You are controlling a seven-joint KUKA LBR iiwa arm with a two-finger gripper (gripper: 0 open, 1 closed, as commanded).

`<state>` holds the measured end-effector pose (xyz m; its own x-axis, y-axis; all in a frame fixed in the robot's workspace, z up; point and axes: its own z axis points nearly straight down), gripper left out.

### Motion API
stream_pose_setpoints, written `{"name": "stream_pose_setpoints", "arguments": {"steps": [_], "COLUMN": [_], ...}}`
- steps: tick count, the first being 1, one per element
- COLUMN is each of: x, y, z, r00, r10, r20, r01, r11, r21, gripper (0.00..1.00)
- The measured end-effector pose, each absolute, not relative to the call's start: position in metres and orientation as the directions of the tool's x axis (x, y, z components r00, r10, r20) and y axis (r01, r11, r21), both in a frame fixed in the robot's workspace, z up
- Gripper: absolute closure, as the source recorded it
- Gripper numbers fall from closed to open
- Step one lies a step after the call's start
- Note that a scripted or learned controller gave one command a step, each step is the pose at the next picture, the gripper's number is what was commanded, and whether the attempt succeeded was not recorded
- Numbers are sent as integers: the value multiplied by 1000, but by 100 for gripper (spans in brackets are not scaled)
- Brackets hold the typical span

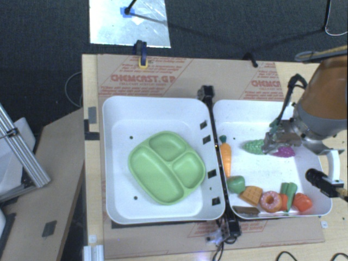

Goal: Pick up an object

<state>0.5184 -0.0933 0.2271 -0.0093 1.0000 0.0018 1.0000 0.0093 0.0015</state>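
Zero lift so far: my pincer (270, 144) sits low in the right white bin (239, 113), touching the green ridged toy (252, 145) beside a purple piece (284, 152), at 3 o'clock. Grip state: cannot tell.

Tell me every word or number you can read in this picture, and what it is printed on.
"CHEMCAST GP": red print on the brown sheet under the bins, behind the left bin.
Same red print, slanted, behind the right bin: looks like the same words, cut off.
Smaller red lines around both: too blurred to read.
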Motion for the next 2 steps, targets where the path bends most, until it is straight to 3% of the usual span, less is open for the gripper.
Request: {"name": "stream_pose_setpoints", "arguments": {"steps": [1, 2], "x": [522, 529], "y": [-55, -55], "z": [215, 232], "r00": [-6, -6], "r10": [1000, 1000], "r20": [0, 0], "r01": [1000, 1000], "r11": [6, 6], "r21": [2, 2], "gripper": [100, 100]}}
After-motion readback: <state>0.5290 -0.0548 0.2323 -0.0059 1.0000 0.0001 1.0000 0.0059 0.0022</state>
